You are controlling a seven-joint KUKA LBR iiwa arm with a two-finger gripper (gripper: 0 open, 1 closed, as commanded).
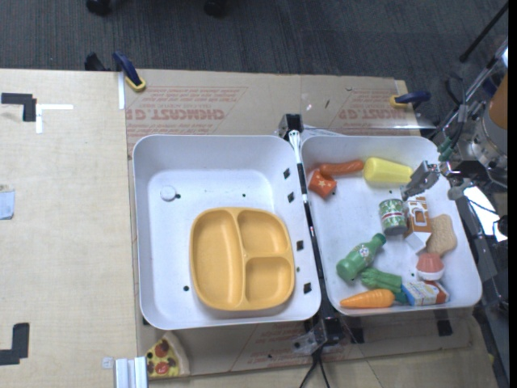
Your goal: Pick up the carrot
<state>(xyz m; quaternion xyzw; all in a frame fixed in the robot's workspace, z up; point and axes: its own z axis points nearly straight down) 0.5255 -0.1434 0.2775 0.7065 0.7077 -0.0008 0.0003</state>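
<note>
The carrot [367, 299] is orange and tapered. It lies flat along the front wall of the right bin [323, 241], with its tip pointing left. My gripper [437, 182] hovers over the far right of that bin, well behind the carrot. It is open, with nothing between its fingers [418, 179]. Directly in front of the gripper are a green can [393, 215] and a small box [418, 214].
Around the carrot are a green bottle [360, 257], a green vegetable [381, 280] and a small carton [423, 293]. A yellow piece [386, 170], a red-orange pepper [342, 168] and a bread slice [442, 234] also share the bin. The left bin holds a yellow divided plate [203, 253].
</note>
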